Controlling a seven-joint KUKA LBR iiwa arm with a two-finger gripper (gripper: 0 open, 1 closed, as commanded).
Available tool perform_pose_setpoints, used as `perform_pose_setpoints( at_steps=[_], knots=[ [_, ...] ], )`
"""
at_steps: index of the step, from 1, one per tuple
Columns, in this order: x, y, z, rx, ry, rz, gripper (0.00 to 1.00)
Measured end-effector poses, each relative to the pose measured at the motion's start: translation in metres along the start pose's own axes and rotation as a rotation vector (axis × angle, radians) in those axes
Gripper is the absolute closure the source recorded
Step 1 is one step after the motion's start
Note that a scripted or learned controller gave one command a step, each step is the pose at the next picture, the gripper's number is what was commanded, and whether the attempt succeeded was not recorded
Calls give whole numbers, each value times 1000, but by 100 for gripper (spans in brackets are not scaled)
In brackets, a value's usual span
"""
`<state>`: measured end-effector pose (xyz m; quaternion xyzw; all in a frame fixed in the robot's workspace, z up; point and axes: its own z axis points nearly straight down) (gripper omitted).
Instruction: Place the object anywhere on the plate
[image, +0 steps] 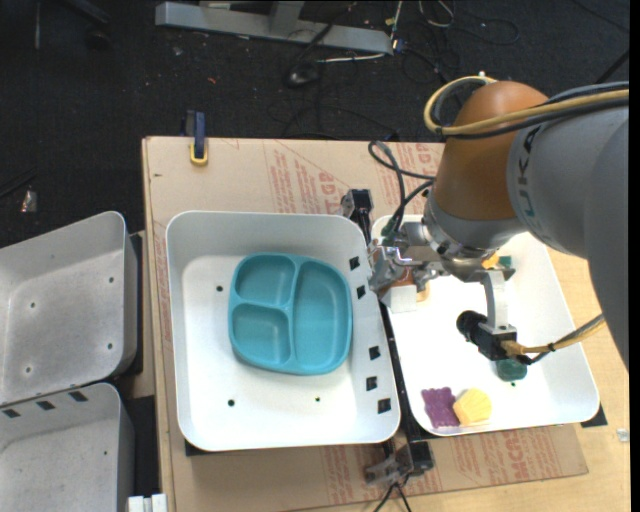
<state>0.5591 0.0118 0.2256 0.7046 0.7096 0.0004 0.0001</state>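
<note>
Two small objects lie near the front edge of the right bin, touching each other: a purple piece on the left, a yellow piece on the right. Both rest on the bin floor, well apart from the gripper, which sits toward the bin's back left corner, close to the wall shared with the left bin. Whether the gripper is released or clenched cannot be told; the wrist covers it. A teal divided plate lies at the middle of the left bin. A dark fitting with a teal tip hangs over the right bin's middle.
</note>
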Motion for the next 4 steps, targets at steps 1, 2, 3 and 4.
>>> perform_pose_setpoints(
  at_steps=[1,2,3,4],
  knots=[
    [54,12,8,0,0,0,100],
    [105,26,-12,-2,1,0,100],
    [135,34,-13,-1,0,3,100],
    [133,33,-13,1,-1,5,0]
  ],
)
